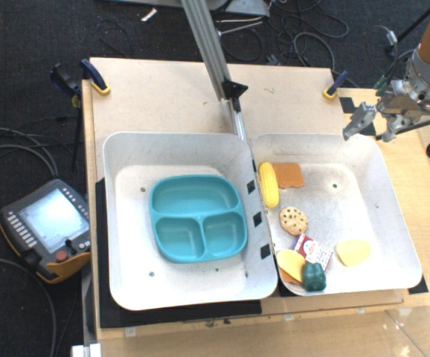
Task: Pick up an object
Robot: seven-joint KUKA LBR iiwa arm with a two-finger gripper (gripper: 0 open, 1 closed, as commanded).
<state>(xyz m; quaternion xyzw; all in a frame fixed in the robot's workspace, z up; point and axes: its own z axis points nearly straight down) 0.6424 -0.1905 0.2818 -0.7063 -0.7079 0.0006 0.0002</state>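
**Hovering off the far corner, with nothing in the fingers**

Hanging above the far right corner of the right bin (393, 199), the gripper (373, 122) is sitting clear of every object below it. Its two fingers are standing apart, spread open, and nothing is lying between them. The arm is reaching in from the right, so this raised spot looks like a waiting place that is leaving the camera a free look at the bin's contents.

All the candidates for picking are lying in the right bin, crowded toward its left wall and near edge. A yellow banana-like piece (268, 184) is lying lengthwise against the divider, touching an orange slab (288, 175) just beside it. Nearer the camera, a cookie (293, 219) is resting alone. Nearer still, a red-and-white packet (317, 252), an orange wedge (290, 265) and a green piece (313, 277) are bunching together, touching or overlapping. A pale yellow piece (353, 252) is lying apart from them, with bare floor around it.

The left bin (126, 199) is holding a teal divided tray (199, 218), set roughly in its middle.

Judging from this layout, the pick is not yet begun. The pale yellow piece and the cookie are looking like the easier targets, since the fingers would have room on both sides; the clustered pieces by the near edge risk a crowded, failed close.
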